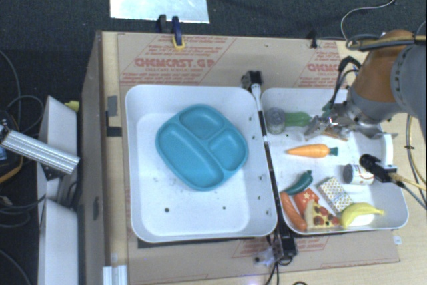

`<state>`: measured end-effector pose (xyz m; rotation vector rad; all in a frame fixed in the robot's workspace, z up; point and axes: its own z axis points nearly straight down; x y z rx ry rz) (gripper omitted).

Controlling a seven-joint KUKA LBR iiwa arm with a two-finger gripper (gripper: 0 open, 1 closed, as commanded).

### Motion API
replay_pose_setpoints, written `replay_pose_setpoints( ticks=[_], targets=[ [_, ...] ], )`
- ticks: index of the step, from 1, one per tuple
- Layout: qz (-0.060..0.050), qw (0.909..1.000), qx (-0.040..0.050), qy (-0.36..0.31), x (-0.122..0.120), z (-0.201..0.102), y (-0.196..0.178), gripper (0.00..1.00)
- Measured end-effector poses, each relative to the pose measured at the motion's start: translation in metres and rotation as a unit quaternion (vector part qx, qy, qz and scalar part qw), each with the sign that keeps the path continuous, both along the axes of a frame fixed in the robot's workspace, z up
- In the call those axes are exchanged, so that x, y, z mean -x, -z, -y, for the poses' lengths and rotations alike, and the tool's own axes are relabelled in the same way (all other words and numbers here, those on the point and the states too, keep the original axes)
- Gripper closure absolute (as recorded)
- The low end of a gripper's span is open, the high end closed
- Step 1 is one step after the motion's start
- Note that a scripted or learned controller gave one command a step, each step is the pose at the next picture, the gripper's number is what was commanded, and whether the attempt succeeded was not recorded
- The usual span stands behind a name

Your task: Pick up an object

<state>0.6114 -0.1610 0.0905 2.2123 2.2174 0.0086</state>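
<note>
Two bins [200,98], end effector [325,126] over carrot [308,151]

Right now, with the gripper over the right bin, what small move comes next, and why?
Probably ease the gripper straight down and slightly toward the toy carrot. It hovers just above the carrot, which lies flat with bare bin floor around it, apart from the green pepper.

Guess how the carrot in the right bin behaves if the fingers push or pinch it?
The carrot looks like a smooth, tapered toy, so probably stiff and light. Lying on its side on the bin floor, it may roll or pivot when pushed. Its glossy, narrowing body could slip from a pinch near the tip.
</note>
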Motion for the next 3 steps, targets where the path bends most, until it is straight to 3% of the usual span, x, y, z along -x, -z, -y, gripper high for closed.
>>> replay_pose_setpoints(
  ticks=[1, 2, 3],
  targets=[
    [-0.005, 1.0000, -0.0019, -0.001, 0.031, -0.061, 0.006, 0.00],
    [-0.004, 1.0000, -0.0007, -0.001, -0.014, -0.031, 0.005, 0.00],
    [-0.005, 1.0000, -0.0009, 0.001, 0.039, -0.009, 0.006, 0.00]
  ],
)
